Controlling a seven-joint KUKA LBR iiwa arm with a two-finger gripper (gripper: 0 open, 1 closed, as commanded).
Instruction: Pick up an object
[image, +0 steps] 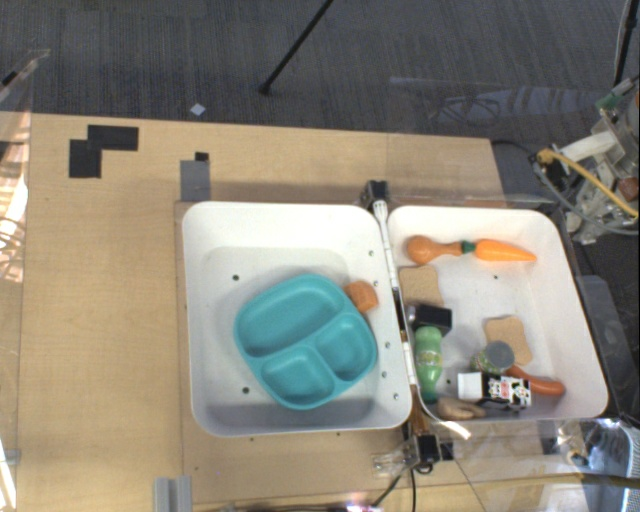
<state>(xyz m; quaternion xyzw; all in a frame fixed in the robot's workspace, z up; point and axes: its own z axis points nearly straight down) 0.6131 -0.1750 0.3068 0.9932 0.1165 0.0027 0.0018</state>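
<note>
Left bin (200, 300) holding teal plate (305, 342), right bin (560, 260) holding carrot (503, 253), green bottle (429, 358)

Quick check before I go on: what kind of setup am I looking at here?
Likely a robot lab grasping bench: two white bins side by side on a wooden table, toy items like a carrot and a teal divided plate, cables at the edge.

An orange carrot (503, 252) lies flat along the right bin's (560, 300) far side.
</note>
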